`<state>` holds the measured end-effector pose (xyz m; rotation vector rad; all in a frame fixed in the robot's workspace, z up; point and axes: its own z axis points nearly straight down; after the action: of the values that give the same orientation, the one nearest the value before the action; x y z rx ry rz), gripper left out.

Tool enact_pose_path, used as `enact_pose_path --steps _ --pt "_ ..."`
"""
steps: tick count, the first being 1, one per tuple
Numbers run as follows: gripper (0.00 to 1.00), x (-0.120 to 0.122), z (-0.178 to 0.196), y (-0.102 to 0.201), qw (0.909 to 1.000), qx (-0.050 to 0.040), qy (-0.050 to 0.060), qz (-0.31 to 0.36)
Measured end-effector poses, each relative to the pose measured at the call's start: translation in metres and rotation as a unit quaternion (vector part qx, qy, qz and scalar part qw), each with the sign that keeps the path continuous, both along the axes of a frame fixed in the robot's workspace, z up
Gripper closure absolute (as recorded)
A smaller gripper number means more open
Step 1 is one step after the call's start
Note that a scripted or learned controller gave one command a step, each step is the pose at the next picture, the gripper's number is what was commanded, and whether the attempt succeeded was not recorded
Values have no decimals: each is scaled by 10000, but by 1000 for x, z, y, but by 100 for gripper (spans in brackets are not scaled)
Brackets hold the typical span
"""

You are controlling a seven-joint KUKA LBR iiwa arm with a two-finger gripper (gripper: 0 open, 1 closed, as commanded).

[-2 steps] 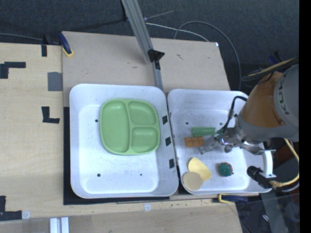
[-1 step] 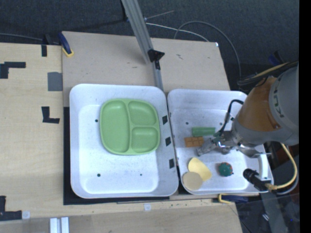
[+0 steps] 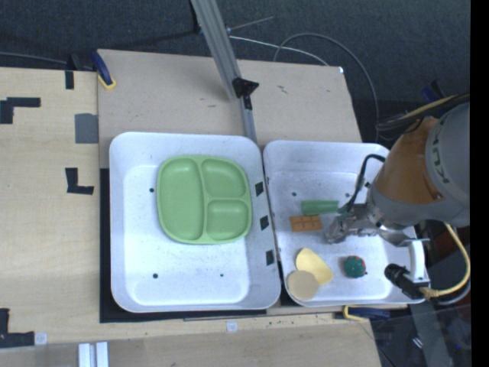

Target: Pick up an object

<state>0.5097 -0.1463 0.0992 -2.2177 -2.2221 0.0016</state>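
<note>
Gripper: we see the gripper [image 3: 336, 232] low inside the right bin [image 3: 321, 155]; whether it is clenched or released we cannot tell.
Orange block: the orange block [image 3: 306, 223] lies just left of it.
Left bin: the green divided plate [image 3: 204, 199] sits apart, likely uninvolved.

The bench [image 3: 306, 98] is carrying two white bins side by side: the left bin [image 3: 130, 266] and the right bin [image 3: 306, 159]. Black tape marks [image 3: 76, 180] are lying on its left part.
</note>
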Motion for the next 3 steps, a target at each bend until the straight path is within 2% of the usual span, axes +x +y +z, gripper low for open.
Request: enact_pose_path --steps 1,3 --pt "100 1 42 -3 10000 -7 -20 -3" --pt "100 21 147 7 10000 -11 -35 4"
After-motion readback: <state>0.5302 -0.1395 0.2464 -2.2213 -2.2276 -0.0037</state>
